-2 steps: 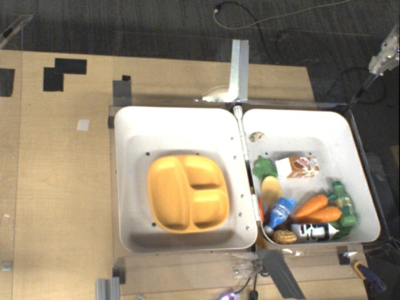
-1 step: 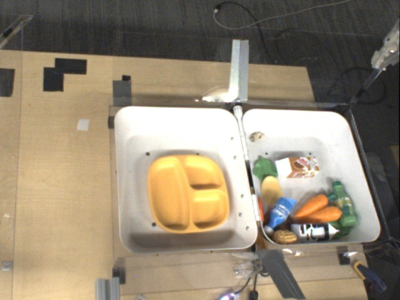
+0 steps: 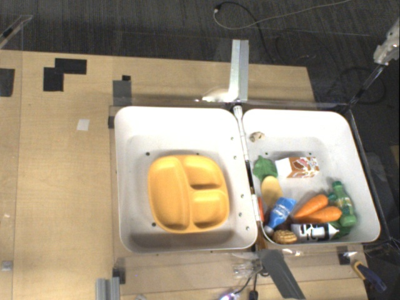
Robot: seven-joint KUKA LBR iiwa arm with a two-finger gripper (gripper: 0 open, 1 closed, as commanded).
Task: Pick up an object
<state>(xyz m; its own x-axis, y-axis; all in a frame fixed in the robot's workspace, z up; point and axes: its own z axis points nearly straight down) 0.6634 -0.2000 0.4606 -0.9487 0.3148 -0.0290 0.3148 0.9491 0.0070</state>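
Two white bins sit side by side on a wooden bench (image 3: pixel 56 186). The left bin (image 3: pixel 131 167) holds a yellow divided tray (image 3: pixel 187 191). The right bin (image 3: pixel 337 136) holds a cluster at its 6 o'clock edge: two carrots (image 3: pixel 317 209), a blue bottle (image 3: pixel 279 211), a green pepper (image 3: pixel 265 168), a small carton (image 3: pixel 302 166) and a black bottle (image 3: pixel 315 232). Dark carpet (image 3: pixel 125 11) lies at 12 o'clock, crossed by a cable (image 3: pixel 281 17).
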